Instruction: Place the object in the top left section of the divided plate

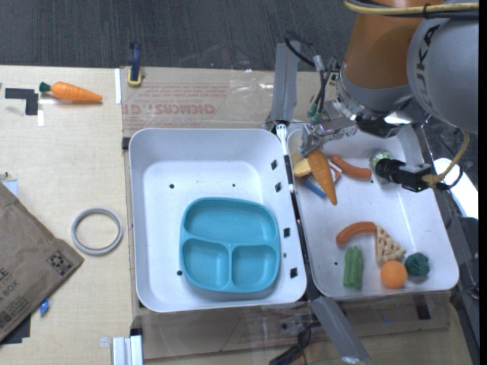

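A teal divided plate (228,247) lies in the left white bin (152,204), with one wide section at the back and two smaller ones at the front. My gripper (316,138) hangs over the back left corner of the right bin (434,226). An orange toy carrot (323,176) slants just beneath it, thick end up against the gripper and tip pointing to the front right. A small yellow piece (302,167) sits beside the carrot's thick end. Whether the carrot is held or lying on the bin floor does not show.
The right bin also holds a red sausage (352,167), a second sausage (355,233), a pizza slice (387,243), an orange (393,274), a green pickle (352,267) and a dark green ball (416,264). On the bench at left are another carrot (70,92), a tape ring (97,230) and a brown bag (30,261).
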You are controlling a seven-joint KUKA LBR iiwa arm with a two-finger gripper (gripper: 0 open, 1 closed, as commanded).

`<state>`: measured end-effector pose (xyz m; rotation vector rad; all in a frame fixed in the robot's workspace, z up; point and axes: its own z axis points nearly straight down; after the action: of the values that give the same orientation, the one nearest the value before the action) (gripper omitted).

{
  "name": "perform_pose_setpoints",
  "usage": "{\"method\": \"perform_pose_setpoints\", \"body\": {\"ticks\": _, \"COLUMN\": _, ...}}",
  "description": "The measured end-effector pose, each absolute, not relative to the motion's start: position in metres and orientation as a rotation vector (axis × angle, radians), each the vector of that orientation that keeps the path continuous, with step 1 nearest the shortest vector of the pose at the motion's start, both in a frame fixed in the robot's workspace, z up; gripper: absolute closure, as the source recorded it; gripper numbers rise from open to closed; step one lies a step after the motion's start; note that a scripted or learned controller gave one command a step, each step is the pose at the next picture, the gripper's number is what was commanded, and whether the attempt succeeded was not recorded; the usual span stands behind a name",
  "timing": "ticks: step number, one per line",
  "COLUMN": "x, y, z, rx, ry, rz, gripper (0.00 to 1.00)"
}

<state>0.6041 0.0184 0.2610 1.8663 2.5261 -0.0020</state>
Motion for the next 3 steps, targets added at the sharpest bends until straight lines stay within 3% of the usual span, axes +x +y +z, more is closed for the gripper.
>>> {"method": "perform_pose_setpoints", "body": {"ticks": 1, "x": 0.600, "y": 0.035, "z": 0.266, "rx": 2.168, "ry": 2.274, "rz": -0.006, "gripper": 1.00}}
{"method": "perform_pose_setpoints", "body": {"ticks": 2, "x": 0.599, "y": 0.037, "z": 0.309, "rx": 2.300, "ry": 2.139, "rz": -0.005, "gripper": 1.00}}
{"method": "perform_pose_setpoints", "body": {"ticks": 3, "x": 0.590, "y": 0.073, "z": 0.267, "rx": 2.188, "ry": 2.257, "rz": -0.007, "gripper": 1.00}}
